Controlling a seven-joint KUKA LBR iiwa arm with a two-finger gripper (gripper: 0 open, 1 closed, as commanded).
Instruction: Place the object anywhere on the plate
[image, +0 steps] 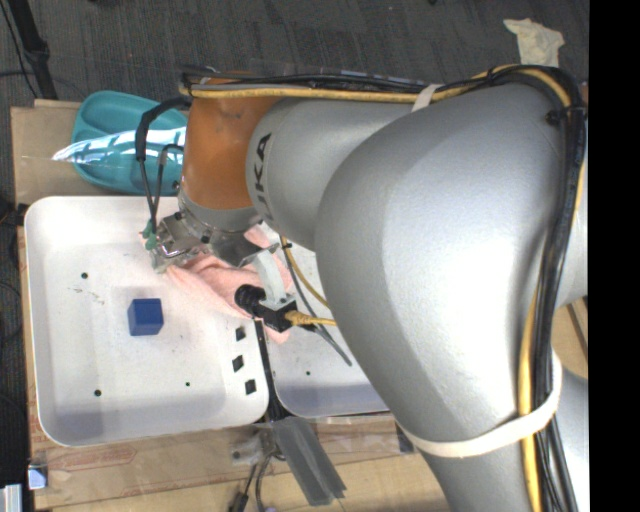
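Camera view: blue cube (145, 316) lay on the floor of the left bin (60, 400), apart from the pink plate (215, 280) just to its right. Jaws (165, 250) hung over the plate's left edge; their opening could not be told.

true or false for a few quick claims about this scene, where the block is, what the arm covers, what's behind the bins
1. The blue block lies in the left bin. True.
2. The blue block sits on the pink plate. False: it rests on the bin floor, apart from the plate.
3. The arm covers much of the right bin. True.
4. A red bag lies behind the left bin. False: the teal object there is not red.
5. The arm's band is orange. True.
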